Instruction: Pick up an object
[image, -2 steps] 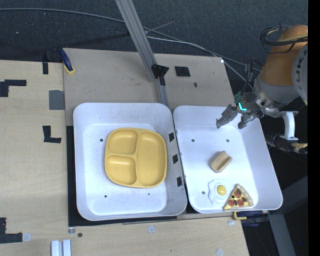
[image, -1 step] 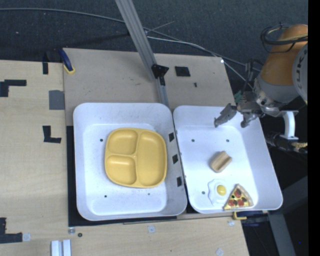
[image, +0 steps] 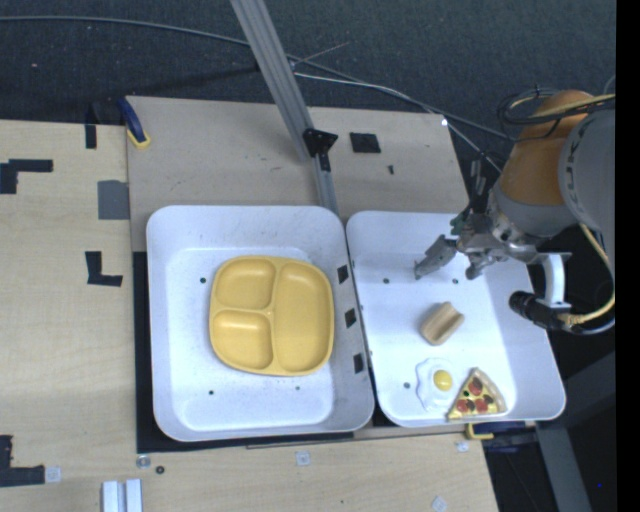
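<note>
Gripper (image: 455, 262) hangs over the far part of the right bin (image: 395, 240), fingers spread, nothing between them. Bread (image: 441, 323) lies just nearer, apart from it. Egg (image: 436, 383) and pizza (image: 477, 395) sit at the near edge. Yellow plate (image: 271, 315) occupies the left bin (image: 180, 300).

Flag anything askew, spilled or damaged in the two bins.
Nothing stands out. The yellow divided plate lies flat in the left bin; bread piece, fried egg and pizza slice lie apart in the right bin.
</note>
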